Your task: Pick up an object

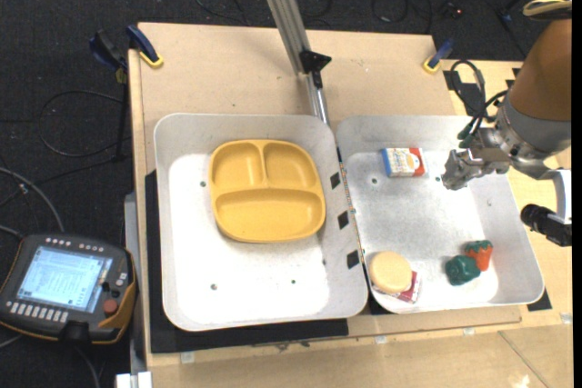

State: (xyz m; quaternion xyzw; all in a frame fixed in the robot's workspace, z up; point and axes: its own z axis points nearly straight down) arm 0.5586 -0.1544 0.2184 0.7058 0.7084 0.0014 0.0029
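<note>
We're looking down on 2 shallow white bins sitting side by side on the pale wooden bench [236, 73]. The left white bin [182, 286] carries a yellow plastic tray with 3 compartments [267, 190], resting in its upper middle part, 2 small compartments at the far side and 1 long one nearer us.

Over in the right white bin [436, 213] we count 3 candidates for picking. A small red, white and blue carton [403, 162] lies flat near the far wall. A round, cream-coloured bun-like toy in a red and white wrapper [395, 274] sits at the near left corner, touching the rim. A green and red toy vegetable [468, 263] lies near the right wall at the near side, well apart from the carton.

The grey arm with its orange band [546, 73] comes in from the right, and its two-finger gripper [455, 177] hangs over the far right part of that right bin, just to the right of the carton and apart from it. We can't tell how wide the fingers stand; the tip is dark and small from here. We see nothing between them.

Off the bench, a grey teach pendant with a lit screen [64, 284] lies on the dark floor at lower left, and a slanted metal pole [282, 0] rises from the bench's far side.
</note>
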